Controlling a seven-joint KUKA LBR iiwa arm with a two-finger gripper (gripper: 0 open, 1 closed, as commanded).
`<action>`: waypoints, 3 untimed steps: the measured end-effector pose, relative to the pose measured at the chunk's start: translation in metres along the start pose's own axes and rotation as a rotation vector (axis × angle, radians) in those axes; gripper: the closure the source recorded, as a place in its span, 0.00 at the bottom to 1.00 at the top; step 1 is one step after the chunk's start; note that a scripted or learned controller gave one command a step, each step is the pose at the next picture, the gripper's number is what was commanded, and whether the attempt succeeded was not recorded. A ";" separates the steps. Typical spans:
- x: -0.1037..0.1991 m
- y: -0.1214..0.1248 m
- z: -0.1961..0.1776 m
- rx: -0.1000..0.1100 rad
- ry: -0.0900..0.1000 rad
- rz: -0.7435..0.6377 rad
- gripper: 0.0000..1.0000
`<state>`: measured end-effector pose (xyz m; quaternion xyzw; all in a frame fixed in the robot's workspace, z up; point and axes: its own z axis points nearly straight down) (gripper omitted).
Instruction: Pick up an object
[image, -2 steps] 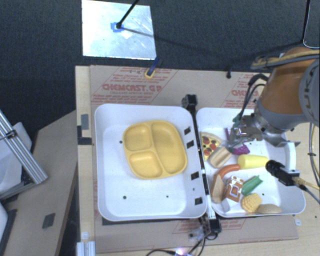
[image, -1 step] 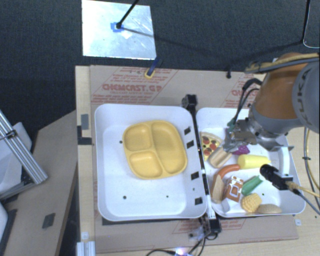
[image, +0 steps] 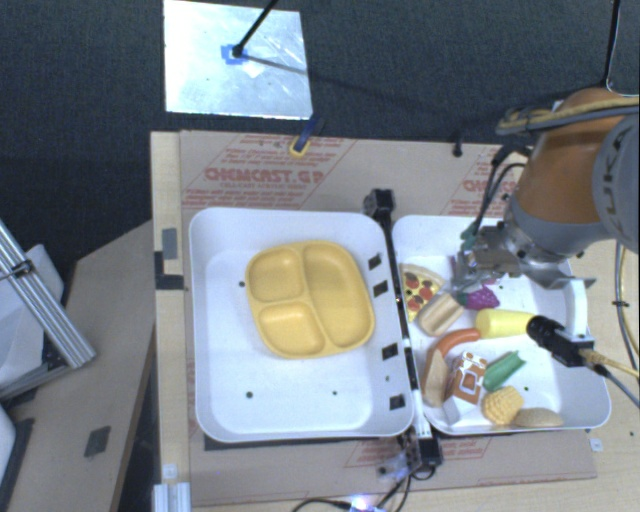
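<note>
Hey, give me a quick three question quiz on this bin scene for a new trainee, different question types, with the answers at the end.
1. True or false: the yellow divided tray lies in the right bin.
2. Which toy is nearest the gripper? A) purple toy B) corn cob C) green toy
3. Fill in: the pizza slice sits near the right bin's ____ wall, by the divider.

Key
1. False; it lies in the left bin.
2. A
3. left

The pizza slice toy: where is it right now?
The pizza slice lies in the right bin, near its left wall, just above the bread roll.
</note>
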<state>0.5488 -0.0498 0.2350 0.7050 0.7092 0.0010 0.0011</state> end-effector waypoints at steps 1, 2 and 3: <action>-0.004 0.009 0.009 0.000 -0.001 0.002 1.00; 0.002 -0.010 0.006 0.002 0.000 0.004 1.00; 0.005 -0.008 0.007 0.001 -0.001 0.001 1.00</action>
